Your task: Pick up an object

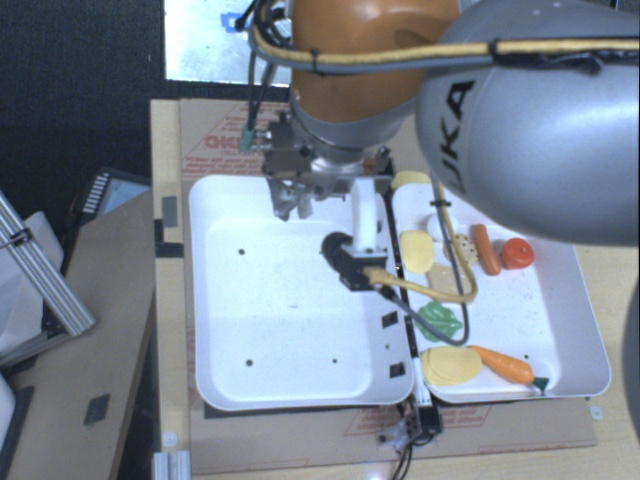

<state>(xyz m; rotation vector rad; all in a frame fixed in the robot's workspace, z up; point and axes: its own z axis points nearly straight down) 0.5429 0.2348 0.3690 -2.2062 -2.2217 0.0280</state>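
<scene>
Grey metal at the tip of the gripper (294, 204) hangs over the far part of the left bin (230, 368), close to its back wall. Seen from above, it is not clear how wide it stands or whether anything is in it. Just right of the gripper a white bracket (365, 218) points down, with a black fitting (345, 260) below it near the seam between the two bins. A yellow cable (440, 290) runs from that fitting in a loop over the right bin (585, 353). Above all this the arm's orange band (360, 38) and its big grey link (530, 108) cover the far side of both bins.

The things to pick all lie in the right bin, apart from the gripper:
- a pale yellow piece (417, 252) lies just past the seam
- a speckled cream piece (461, 248) lies beside it
- an orange-red stick (486, 249) and a red tomato (517, 254) lie further right, close together
- a green piece (440, 318) lies nearer the middle, under the cable loop
- a yellow disc (450, 366) sits at the near wall, with a carrot (505, 365) touching its right side — the carrot's green end points to the near right corner
- another yellow piece (410, 180) peeks out at the back wall, beneath the arm

Both bins rest on a cardboard sheet (200, 138).
</scene>
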